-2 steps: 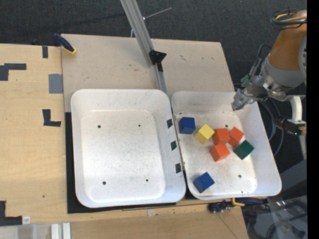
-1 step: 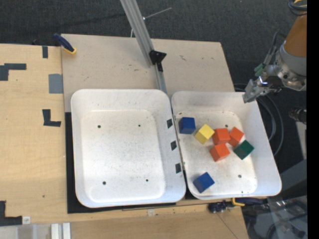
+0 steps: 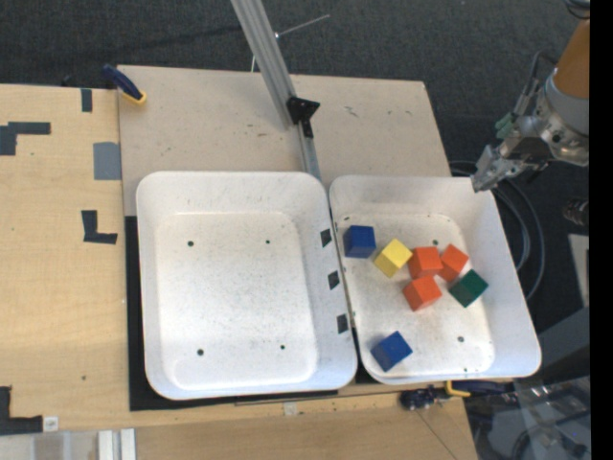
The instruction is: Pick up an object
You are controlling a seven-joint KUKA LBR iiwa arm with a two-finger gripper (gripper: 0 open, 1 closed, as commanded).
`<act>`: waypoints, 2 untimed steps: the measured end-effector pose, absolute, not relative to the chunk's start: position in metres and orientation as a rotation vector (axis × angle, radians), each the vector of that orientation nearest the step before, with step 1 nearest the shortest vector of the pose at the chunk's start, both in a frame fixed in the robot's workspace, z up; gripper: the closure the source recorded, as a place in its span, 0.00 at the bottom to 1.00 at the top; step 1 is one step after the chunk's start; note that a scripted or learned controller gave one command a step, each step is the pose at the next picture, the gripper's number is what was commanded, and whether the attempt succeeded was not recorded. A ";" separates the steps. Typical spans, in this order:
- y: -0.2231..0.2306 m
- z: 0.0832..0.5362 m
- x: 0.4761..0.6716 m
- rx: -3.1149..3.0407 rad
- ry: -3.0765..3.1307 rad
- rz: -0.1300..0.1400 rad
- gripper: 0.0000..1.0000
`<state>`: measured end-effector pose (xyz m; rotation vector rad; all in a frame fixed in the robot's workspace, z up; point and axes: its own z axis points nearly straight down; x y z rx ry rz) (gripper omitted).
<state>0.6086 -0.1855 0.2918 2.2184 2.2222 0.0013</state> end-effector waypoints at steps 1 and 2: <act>-0.138 0.275 0.605 2.218 2.228 -0.001 1.00; -0.081 0.277 0.601 2.216 2.231 0.001 1.00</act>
